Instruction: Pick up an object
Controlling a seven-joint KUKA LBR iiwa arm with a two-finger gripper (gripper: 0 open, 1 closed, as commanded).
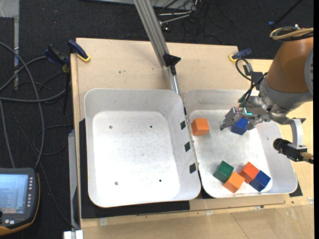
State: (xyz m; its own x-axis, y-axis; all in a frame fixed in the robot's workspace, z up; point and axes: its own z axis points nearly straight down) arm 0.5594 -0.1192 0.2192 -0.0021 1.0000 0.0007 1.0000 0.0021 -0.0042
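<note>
wooden bench (129, 63) carries two white bins. gripper (238, 121) sits over the right bin (279, 153), fingers closed around a blue cube (240, 127), lifted off the floor. orange cube (200, 126) left of it; green cube (223, 171) and three more blocks near the bin's front edge.

No writing, label, brand, number or sign can be read anywhere here. The lit screen of the handheld pendant (14, 198) off the bench's lower left corner glows pale blue with rows of what may be text, but it is far too small and blurred to make out. The small black marks (188, 146) along the edge where the two white bins meet look like tags or tape, and nothing legible stands on them. The coloured blocks in the right bin (284, 171) carry plain faces, with no lettering visible.
</note>
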